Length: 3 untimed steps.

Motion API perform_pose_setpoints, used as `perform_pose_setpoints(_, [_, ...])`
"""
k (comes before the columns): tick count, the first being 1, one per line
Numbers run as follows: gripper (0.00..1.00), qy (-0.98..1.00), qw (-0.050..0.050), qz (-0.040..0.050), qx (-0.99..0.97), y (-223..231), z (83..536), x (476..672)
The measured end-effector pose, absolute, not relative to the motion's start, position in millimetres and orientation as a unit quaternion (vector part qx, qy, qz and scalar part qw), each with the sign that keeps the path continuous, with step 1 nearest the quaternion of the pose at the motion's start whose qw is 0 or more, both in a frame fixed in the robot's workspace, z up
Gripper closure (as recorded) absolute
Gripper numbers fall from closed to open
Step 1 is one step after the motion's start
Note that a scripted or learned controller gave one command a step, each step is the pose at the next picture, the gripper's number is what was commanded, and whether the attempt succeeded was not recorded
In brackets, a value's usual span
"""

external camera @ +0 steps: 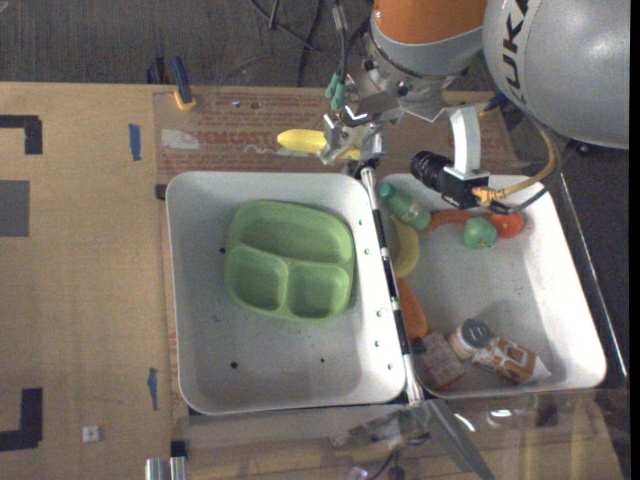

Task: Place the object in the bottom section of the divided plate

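Presently, item by item.

Gripper (349, 140): two-finger unit on the grey arm, hanging at 12 o'clock of the scene, over the bench strip just beyond the far rims where the two bins meet. How far open it stands cannot be told, and a hold on anything cannot be confirmed.

Yellow elongated object (300, 141): smooth, banana-like, taken here to be the task's thing. It lies at 9 o'clock of the gripper, its near end touching or just beside it, and its long axis runs 9 to 3 o'clock. Whether it rests on the brown bench or hangs from the tool cannot be told.

Green divided plastic plate (290, 258): sits flat in the shallow left white bin (200, 348), toward that bin's 12 o'clock half, with nothing on it. One wide compartment is on its 12 o'clock side and two smaller ones on its 6 o'clock side. The plate lies at about 7 o'clock from the gripper, near but apart.

Judgement: the coming move turns on that 7 o'clock offset. The carry must pass over the far rim and the wide compartment before reaching the lower sections.

Right white bin (560, 308): holds mixed toy foods and packets, none between gripper and plate.
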<state>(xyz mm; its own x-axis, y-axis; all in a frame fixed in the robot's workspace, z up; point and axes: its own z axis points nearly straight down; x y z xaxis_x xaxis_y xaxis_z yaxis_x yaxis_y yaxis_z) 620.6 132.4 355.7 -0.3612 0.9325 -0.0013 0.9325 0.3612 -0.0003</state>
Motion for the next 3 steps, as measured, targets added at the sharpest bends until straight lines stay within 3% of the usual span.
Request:
perform_pose_setpoints(1, [1.0,0.877,-0.002,-0.0018,0.481,176,292,632.1])
perform_pose_setpoints(2, [1.0,0.891,-0.002,-0.0014,0.455,143,235,569.7])
perform_pose_setpoints(3, [0.0,0.891,-0.001,-0.0011,0.455,142,236,569.9])
